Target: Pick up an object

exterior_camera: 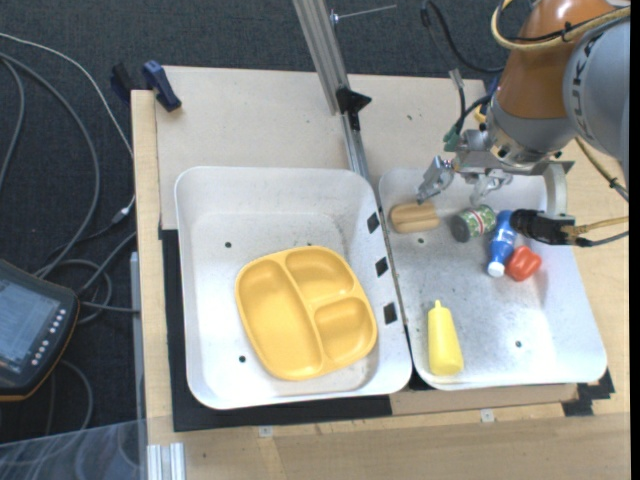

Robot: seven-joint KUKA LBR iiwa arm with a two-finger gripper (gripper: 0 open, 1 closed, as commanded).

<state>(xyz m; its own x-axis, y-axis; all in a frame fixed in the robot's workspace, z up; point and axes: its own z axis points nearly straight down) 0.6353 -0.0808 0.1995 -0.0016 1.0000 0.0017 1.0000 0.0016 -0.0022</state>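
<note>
My gripper (461, 184) hangs over the far part of the right bin (560, 348), fingers spread open with nothing between them. Just below and to its left, a tan wooden cylinder (413, 217) lies near the bin's left wall. A small green can (473, 221) sits right under the gripper, on its side. Beside the can are a blue bottle with a white cap (499, 243) and a red object (523, 262). A yellow mustard bottle (444, 338) lies alone near the bin's front.
The left bin (200, 218) holds a yellow divided plate (305, 311). A metal pole (325, 38) slants up from between the bins at the back. Cables trail off the arm's wrist on the right. A blue clamp (160, 83) sits at the bench's far left corner.
</note>
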